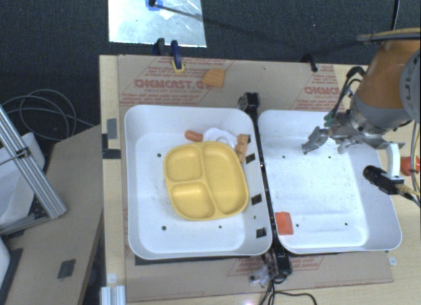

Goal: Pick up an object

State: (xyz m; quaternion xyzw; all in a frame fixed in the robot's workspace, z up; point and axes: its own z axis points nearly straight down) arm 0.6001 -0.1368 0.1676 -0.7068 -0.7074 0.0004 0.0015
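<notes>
Claw hovers over the far side of the right bin, its state impossible to tell. An orange block lies at that bin's near-left corner, well apart. Small and probably light and rigid, it looks best pinched across its flat sides, clear of the wall.

Premises present as a robotics laboratory or test cell, not a domestic or retail setting. Evidence: an industrial arm mounted over a bench lined with printed cardboard; two white bins fixed side by side with black clips; aluminium framing at the left; loose cables on dark carpet (untidy routing); a metal sheet lying on the floor.
</notes>
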